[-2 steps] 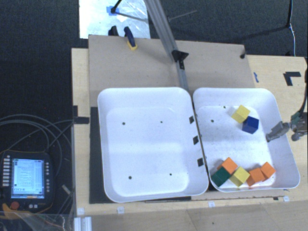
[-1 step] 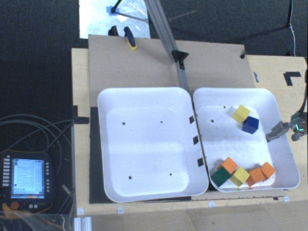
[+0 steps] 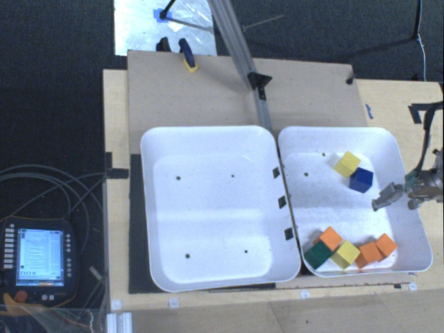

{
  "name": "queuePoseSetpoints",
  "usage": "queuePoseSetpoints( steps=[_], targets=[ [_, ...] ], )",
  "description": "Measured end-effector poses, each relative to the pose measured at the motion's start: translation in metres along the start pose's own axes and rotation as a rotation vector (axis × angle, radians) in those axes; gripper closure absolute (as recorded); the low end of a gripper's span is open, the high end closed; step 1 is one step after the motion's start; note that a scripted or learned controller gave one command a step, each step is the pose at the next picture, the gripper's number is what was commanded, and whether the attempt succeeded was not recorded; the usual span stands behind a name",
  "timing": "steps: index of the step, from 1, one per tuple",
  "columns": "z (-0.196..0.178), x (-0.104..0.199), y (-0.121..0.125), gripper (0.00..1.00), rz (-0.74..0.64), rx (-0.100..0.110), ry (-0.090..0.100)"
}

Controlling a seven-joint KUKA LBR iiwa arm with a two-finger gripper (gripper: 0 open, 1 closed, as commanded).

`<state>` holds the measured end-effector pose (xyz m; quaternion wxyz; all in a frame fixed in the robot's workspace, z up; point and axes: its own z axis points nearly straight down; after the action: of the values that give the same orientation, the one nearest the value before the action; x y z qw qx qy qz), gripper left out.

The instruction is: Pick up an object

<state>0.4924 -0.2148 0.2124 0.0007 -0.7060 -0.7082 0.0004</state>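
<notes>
- Camera view: I see the gripper (image 3: 386, 198) reaching in over the right rim of the right bin (image 3: 409, 159), about level with the bin's middle. Whether the jaws are released or clenched I cannot tell; the tip is small and blurred at this slant, and nothing shows between them.
- Progress, as I judge it: nothing has been lifted yet. Every block lies on the bin floor, so the whole pick is left: choosing a block, descending, closing, raising.
- Nearest candidates: a yellow block (image 3: 347, 163) and a blue block (image 3: 361, 180), touching each other, toward the far right corner of the right bin, just beside the gripper tip.
- Along the near edge of the same bin sits a tight cluster: a green block (image 3: 318, 255), an orange block (image 3: 331, 238), a second yellow block (image 3: 345, 254) and two more orange blocks (image 3: 377, 248) toward the near right corner.
- The left bin (image 3: 156, 186) sits beside it on the surface (image 3: 208, 89).
- Writing: the teach pendant (image 3: 35, 259) off the surface's left edge has a lit screen with lines of text, too small for me to read. I see no brand or label on the blocks or bins.
</notes>
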Motion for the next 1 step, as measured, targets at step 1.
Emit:
queuePoseSetpoints(
  steps=[1],
  targets=[
    [0.0542,0.0028,0.01,0.0,0.0,0.0,0.0]
  ],
)
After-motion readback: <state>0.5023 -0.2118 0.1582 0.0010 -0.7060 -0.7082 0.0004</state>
